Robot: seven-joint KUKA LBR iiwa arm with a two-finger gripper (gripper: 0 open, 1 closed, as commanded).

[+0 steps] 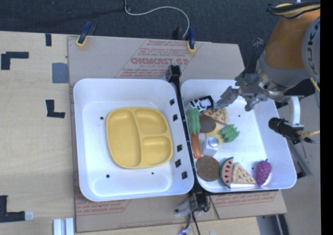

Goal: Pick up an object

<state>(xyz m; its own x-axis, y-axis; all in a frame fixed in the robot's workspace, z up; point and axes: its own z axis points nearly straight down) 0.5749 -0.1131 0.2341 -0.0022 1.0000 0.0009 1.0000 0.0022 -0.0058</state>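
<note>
camera view | jaws [238, 99] spread, unladen | above pizza slice [218, 115] | broccoli [229, 133] nearby

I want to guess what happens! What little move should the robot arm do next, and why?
Probably lower the gripper a little toward the orange pizza-slice toy. It hovers over the right white bin, near that toy, with nothing seen between its fingers.

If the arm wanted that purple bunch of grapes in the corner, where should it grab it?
Probably across the narrow middle of the grapes, coming straight down from above. The bunch lies flat, longer than wide, and sits close to the right bin's corner wall with a pizza slice beside it, so a sideways approach looks cramped.
</note>
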